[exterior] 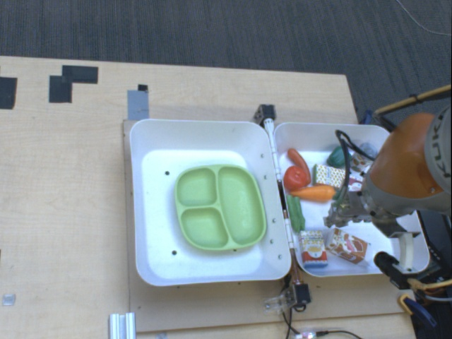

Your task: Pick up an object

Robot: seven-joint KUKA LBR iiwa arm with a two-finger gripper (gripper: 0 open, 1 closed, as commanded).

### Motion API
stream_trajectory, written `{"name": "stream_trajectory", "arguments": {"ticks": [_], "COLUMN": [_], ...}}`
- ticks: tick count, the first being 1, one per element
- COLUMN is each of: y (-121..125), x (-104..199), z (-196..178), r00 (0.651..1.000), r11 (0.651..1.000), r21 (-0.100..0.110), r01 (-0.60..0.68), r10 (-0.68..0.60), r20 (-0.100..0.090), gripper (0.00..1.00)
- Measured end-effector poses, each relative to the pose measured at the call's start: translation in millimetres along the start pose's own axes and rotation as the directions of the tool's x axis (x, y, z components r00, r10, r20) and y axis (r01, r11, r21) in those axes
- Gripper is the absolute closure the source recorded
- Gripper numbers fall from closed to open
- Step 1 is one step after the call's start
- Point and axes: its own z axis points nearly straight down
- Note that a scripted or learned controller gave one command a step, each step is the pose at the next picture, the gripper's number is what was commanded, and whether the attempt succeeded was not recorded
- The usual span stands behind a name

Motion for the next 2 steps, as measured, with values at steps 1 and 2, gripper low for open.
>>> {"name": "stream_trajectory", "arguments": {"ticks": [1, 2], "y": [0.0, -2.6], "x": [0.0, 16.3], "z": [0.0, 36.0], "r00": [1.000, 1.000], "r11": [1.000, 1.000], "r21": [0.000, 0.003], "r01": [0.000, -0.003], "r10": [0.000, 0.003], "r20": [0.000, 0.002], "gripper": [0.00, 0.00]}}
